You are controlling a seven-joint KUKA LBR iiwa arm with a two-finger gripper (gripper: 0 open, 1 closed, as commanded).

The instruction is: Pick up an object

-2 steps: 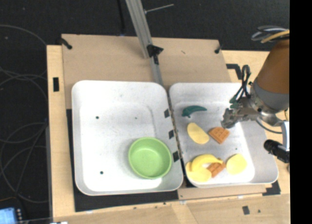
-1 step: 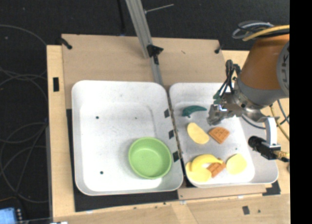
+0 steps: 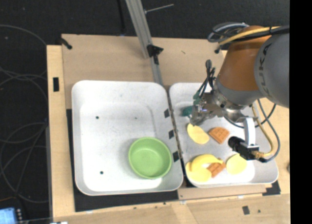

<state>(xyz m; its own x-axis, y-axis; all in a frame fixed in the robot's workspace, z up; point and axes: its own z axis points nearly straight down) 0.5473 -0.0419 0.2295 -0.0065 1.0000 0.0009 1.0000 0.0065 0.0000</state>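
Note:
My gripper [image 3: 199, 117] reaches down into the right bin [image 3: 265, 173], near its left wall, under the grey and orange arm. Just below it lies a pale yellow piece [image 3: 197, 134]. An orange waffle-like piece [image 3: 219, 134] lies to the right of that. Along the bin's front lie a yellow piece [image 3: 201, 163], a small orange piece [image 3: 215, 169] resting on it, and another pale yellow piece [image 3: 236, 164]. A small teal thing [image 3: 187, 112] shows beside the gripper. Nothing is seen held.
The left bin [image 3: 97, 101] holds a green bowl [image 3: 149, 157] at its front right corner. A grey metal pole [image 3: 139, 20] slants up from between the bins. Black cables and a connector [image 3: 241, 146] hang over the right bin.

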